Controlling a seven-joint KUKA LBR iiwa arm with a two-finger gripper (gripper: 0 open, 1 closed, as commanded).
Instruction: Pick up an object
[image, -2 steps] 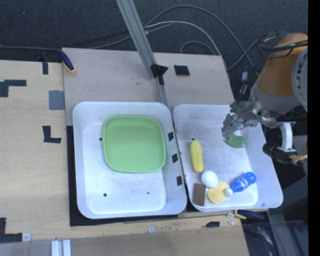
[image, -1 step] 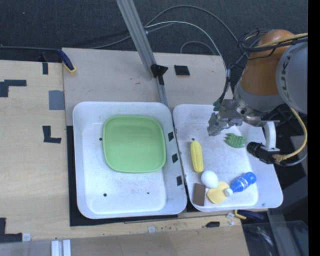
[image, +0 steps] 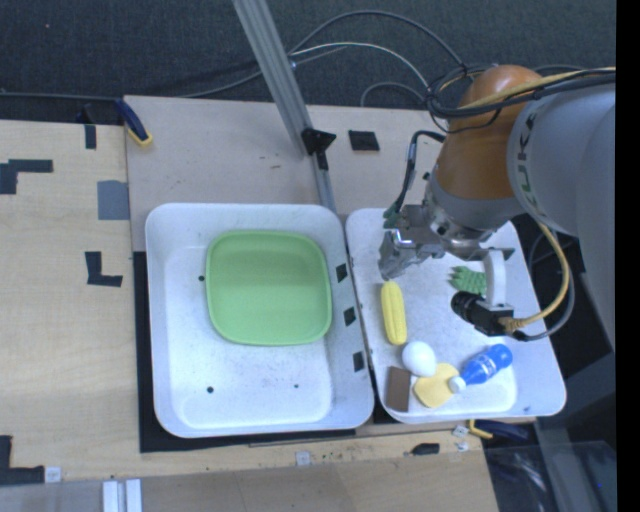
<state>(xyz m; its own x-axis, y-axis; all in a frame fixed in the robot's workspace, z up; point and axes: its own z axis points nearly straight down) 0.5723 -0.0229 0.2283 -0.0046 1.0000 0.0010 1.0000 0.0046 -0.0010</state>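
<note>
My gripper (image: 392, 262) hangs low over the back left of the right bin (image: 530, 385), just above the far end of a yellow corn cob (image: 394, 312). Nothing shows between its fingers. Nearer the front lie a white egg (image: 418, 356), a brown block (image: 399, 388), a yellow piece (image: 433, 388) and a blue bottle (image: 485, 365). A green spiky thing (image: 468, 279) sits to the right of the gripper, partly hidden by the wrist.
The left bin (image: 175, 400) holds a green square plate (image: 268, 287). A grey metal pole (image: 285, 85) slants up from between the bins at the back. Cables loop behind the arm.
</note>
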